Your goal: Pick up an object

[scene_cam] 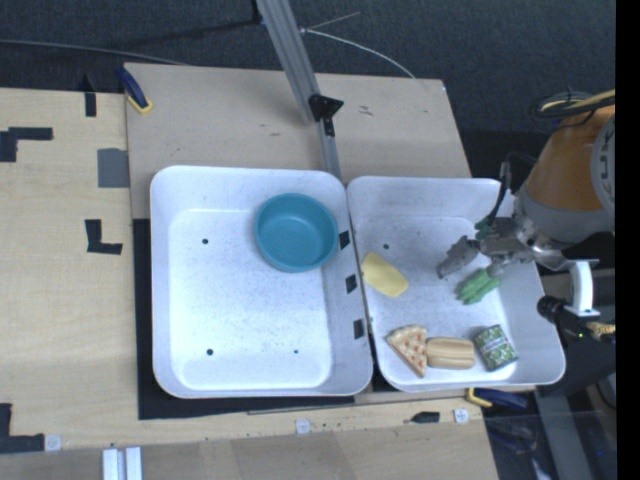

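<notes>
My gripper (470,269) hangs over the right bin (420,203), near its right wall, and is open. One grey finger (452,260) points down-left. A small green vegetable-like toy (478,287) lies on the bin floor just below the fingertips, not gripped. Further left in this bin sits a yellow lump (384,275). Along the front wall lie a pizza slice (407,349), a tan bread roll (450,353) and a small green packet (494,347).
The left bin (190,298) holds a blue bowl (295,231) at its back right corner. A slanted metal rod (290,48) comes down to the seam between the bins. The arm's orange band (570,173) is at the right.
</notes>
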You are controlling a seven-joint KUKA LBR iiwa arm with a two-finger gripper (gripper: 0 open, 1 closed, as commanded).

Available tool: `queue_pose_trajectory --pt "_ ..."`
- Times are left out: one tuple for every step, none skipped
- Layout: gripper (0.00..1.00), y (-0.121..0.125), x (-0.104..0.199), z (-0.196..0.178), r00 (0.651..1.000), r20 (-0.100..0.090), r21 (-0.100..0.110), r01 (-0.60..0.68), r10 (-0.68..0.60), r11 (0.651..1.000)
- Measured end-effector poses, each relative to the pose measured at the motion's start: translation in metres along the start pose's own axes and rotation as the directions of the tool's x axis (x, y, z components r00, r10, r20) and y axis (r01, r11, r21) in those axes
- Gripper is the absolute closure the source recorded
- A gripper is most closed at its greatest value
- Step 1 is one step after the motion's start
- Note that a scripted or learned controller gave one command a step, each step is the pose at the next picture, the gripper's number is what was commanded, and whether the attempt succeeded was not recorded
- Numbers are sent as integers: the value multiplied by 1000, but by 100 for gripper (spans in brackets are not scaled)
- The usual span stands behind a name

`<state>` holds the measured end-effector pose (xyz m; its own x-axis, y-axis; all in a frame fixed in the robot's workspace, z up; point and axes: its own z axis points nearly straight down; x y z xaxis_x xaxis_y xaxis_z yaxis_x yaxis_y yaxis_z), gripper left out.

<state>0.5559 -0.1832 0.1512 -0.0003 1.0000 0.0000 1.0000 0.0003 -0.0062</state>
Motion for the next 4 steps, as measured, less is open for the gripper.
queue_pose_trajectory --pt "0 -6 -4 45 1000 2 -5 1 -1 1000" --pt "0 -1 -6 56 1000 9 -21 1 -1 1000" --pt "100 1 -8 44 1000 14 -28 1 -1 1000" --pt "100 -1 -5 1 1000 1 -8 1 -1 1000"
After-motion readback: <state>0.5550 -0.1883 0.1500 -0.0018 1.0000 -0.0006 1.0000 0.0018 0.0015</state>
